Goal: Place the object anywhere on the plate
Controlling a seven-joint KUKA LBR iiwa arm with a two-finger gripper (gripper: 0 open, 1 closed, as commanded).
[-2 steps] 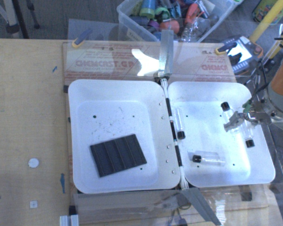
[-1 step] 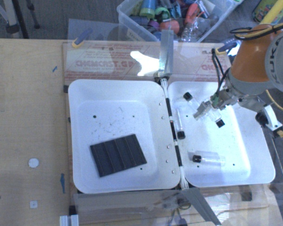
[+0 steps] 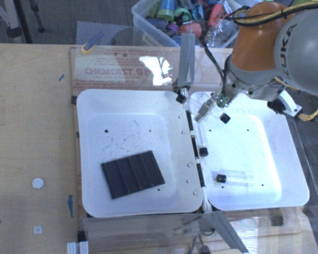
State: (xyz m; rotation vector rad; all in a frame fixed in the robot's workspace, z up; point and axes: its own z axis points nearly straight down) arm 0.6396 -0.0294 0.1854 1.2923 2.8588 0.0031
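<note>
The gripper [image 3: 214,103] hangs over the far left corner of the right bin [image 3: 286,194], close to the seam between the two bins. Its end is a small tangle of pale and dark parts against white plastic, and I cannot tell how it stands or whether it has anything.

The likeliest object is the clear tube with a black cap [image 3: 234,178], lying on its side on the near floor of the right bin, well apart from the gripper. It looks like a free, untouched item, so the pick appears not yet done. The plate is probably the dark ribbed slab [image 3: 132,173] lying flat and askew in the left bin [image 3: 95,110], placed low and open so something can be dropped on it from above.

A small black piece [image 3: 203,152] sits by the divider, and another black piece [image 3: 224,118] lies just beside the gripper; whether either belongs to the arm is unclear. The arm [image 3: 278,41] covers the right bin's far edge. Beyond the bins, a clear tub of coloured items [image 3: 153,15] is cut off at the top.
</note>
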